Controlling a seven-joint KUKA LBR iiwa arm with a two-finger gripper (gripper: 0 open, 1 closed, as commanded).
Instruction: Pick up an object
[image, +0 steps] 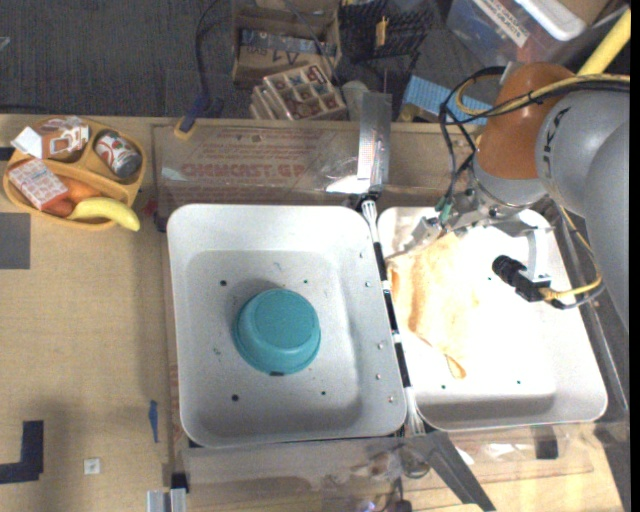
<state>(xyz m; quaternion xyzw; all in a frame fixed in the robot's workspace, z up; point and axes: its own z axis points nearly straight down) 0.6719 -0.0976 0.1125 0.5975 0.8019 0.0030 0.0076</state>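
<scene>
A teal bowl (278, 330) lies upside down in the middle of the left bin (200, 250). A thin pale-yellow cloth (437, 295) is stretched over the left half of the right bin (540, 390). Its upper corner is pulled up to my gripper (438, 220), which hangs over that bin's back left corner. The fingers are shut on that corner. The rest of the cloth trails down toward the bin floor, ending in a narrow tip (455, 367).
The grey arm with its orange band (520, 120) reaches in from the upper right, with a black cable plug (515, 273) hanging over the right bin. A yellow tray (70, 180) with a banana and small items sits at the far left. Clutter lies behind the bins.
</scene>
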